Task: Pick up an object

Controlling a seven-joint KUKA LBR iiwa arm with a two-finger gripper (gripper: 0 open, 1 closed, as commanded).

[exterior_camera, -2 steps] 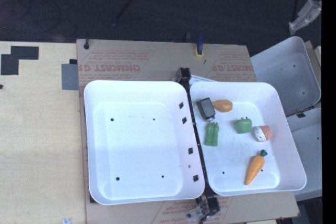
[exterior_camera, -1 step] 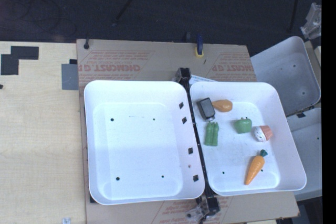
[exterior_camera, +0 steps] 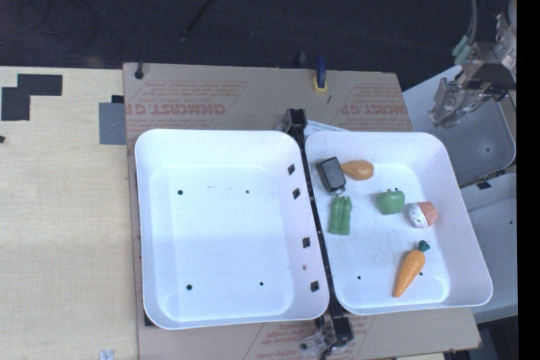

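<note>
In the right bin (exterior_camera: 460, 282), nearest to us, lies a toy carrot (exterior_camera: 410, 270) with its green top pointing away. A bit farther back sit a green block (exterior_camera: 340, 215), a round green toy (exterior_camera: 391, 201) and a small pink and white thing (exterior_camera: 422, 215) (hard to say what it is). Behind those, a black box (exterior_camera: 331, 174) touches an orange lump (exterior_camera: 358, 170). The left bin (exterior_camera: 152, 265) is beside it on the counter (exterior_camera: 59, 223). Farthest back, past the right bin, hangs the claw (exterior_camera: 451, 104), touching nothing; I cannot tell how wide it is.
</note>
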